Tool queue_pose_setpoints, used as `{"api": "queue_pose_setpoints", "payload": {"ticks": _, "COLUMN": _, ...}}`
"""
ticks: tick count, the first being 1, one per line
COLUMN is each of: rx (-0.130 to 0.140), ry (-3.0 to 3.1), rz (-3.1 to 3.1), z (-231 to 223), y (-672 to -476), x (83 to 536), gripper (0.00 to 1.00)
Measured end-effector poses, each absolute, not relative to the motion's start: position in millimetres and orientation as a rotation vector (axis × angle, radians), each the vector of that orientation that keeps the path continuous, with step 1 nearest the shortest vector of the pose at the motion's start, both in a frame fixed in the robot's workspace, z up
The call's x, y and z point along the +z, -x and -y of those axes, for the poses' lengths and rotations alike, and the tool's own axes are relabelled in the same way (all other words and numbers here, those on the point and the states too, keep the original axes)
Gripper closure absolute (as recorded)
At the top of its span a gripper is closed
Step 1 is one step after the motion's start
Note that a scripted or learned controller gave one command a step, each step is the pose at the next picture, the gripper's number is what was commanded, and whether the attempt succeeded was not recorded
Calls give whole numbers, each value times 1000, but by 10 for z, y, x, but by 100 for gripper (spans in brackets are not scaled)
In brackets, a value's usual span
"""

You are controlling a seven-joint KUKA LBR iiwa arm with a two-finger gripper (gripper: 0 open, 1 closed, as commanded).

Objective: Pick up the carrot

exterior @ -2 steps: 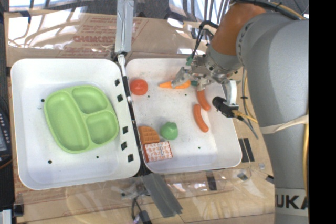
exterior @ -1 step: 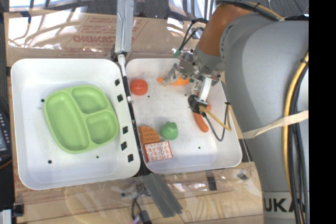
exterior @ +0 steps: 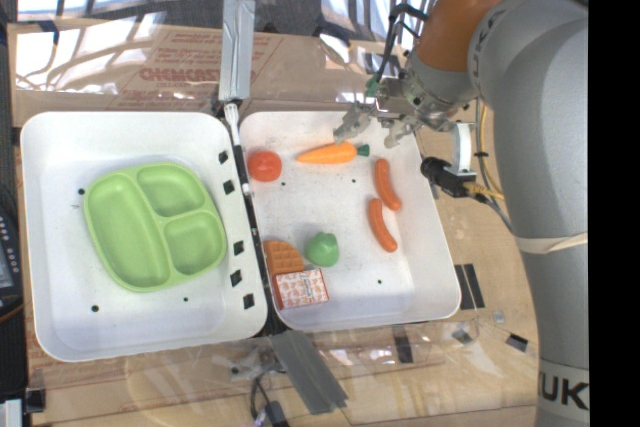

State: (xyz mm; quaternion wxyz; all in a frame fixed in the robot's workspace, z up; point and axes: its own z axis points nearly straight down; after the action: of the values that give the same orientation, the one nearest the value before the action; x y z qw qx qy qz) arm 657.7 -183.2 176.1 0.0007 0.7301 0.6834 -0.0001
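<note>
The orange carrot (exterior: 328, 154) with a small green top lies flat near the back of the right bin (exterior: 425, 290), its green end pointing right. My gripper (exterior: 374, 127) hovers just behind and to the right of the carrot's green end, open, with one finger (exterior: 350, 123) on the left and the other finger (exterior: 398, 130) on the right. Nothing sits between them.
The right bin also holds a red tomato (exterior: 265, 165), two sausages (exterior: 387, 185) (exterior: 381, 224), a green pepper (exterior: 322, 249), a waffle (exterior: 284, 258) and a small printed card (exterior: 301, 289). The left bin (exterior: 60, 150) holds a green divided plate (exterior: 153, 225).
</note>
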Motion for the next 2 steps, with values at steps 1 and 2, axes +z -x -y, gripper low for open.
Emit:
{"api": "queue_pose_setpoints", "payload": {"ticks": 1, "rx": -2, "ry": -2584, "rz": -1796, "z": 1873, "y": -6569, "x": 914, "gripper": 0}}
{"api": "queue_pose_setpoints", "payload": {"ticks": 2, "rx": -2, "ry": -2491, "rz": -1923, "z": 1903, "y": -5900, "x": 924, "gripper": 0}}
